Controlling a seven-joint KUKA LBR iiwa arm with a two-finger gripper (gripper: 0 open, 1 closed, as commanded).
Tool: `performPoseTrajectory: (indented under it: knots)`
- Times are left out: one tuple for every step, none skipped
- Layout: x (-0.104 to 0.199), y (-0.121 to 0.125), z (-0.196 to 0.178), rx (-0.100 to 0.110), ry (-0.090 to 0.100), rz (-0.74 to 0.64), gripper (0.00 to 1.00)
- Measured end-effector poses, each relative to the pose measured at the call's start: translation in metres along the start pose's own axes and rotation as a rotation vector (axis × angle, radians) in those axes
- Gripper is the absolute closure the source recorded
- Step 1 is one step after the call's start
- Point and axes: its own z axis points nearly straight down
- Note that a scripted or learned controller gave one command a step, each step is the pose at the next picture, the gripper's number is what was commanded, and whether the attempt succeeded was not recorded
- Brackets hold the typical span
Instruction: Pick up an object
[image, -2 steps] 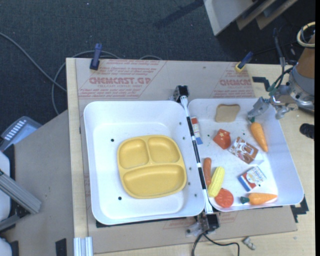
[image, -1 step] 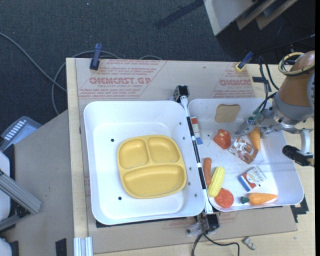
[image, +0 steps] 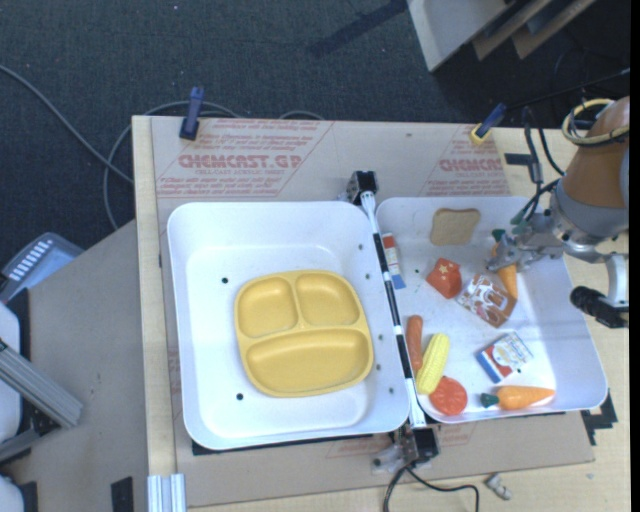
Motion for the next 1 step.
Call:
performPoseTrajectory:
  knots:
    - [0.0685,0.0288,0.0104,0.024,-0.004,0.008,1.0]
